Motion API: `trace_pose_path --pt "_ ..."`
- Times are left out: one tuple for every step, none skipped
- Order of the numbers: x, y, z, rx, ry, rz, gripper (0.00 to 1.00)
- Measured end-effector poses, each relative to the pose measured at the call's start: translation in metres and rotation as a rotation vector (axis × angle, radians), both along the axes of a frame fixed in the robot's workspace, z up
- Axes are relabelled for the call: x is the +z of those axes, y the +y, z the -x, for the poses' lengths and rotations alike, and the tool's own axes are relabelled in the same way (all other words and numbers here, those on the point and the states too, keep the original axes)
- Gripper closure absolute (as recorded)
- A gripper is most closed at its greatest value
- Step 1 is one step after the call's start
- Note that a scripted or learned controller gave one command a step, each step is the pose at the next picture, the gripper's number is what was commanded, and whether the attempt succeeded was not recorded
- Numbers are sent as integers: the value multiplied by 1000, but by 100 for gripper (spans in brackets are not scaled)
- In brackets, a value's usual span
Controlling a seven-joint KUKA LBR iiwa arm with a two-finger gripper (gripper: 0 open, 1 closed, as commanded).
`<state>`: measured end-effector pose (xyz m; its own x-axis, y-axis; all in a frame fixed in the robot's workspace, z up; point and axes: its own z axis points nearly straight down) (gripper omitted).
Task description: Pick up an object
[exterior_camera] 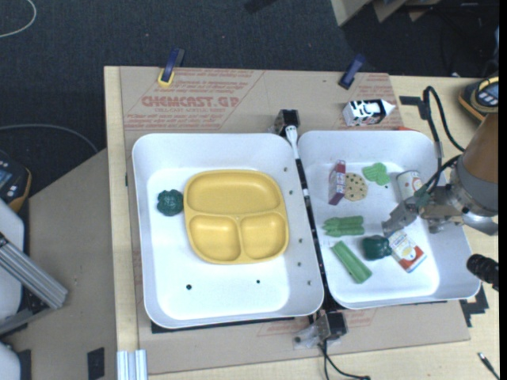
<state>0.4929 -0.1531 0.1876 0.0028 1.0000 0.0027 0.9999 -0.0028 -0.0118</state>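
Observation:
My gripper (399,219) reaches in from the right over the right bin (451,279). Just below its tip lie a dark green round toy (375,248) and a small red and white carton (407,252). Left of these are a green pea pod (343,227) and a green stick (351,261). Farther back are a maroon and pink bar (338,182), a speckled cookie (355,186), a light green leaf (377,172) and a white cup (408,184). Nothing visibly hangs from the gripper.
The left bin (150,236) holds a yellow divided plate (235,214) and a dark green toy (169,202) beside it. A black and white item (368,111) lies on the bench behind the right bin. Cables (434,125) run along the right bin's far corner.

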Motion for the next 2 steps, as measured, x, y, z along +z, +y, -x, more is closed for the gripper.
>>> trace_pose_path --pt "5 0 -3 3 -11 2 0" --pt "-39 3 -7 3 -5 0 0"
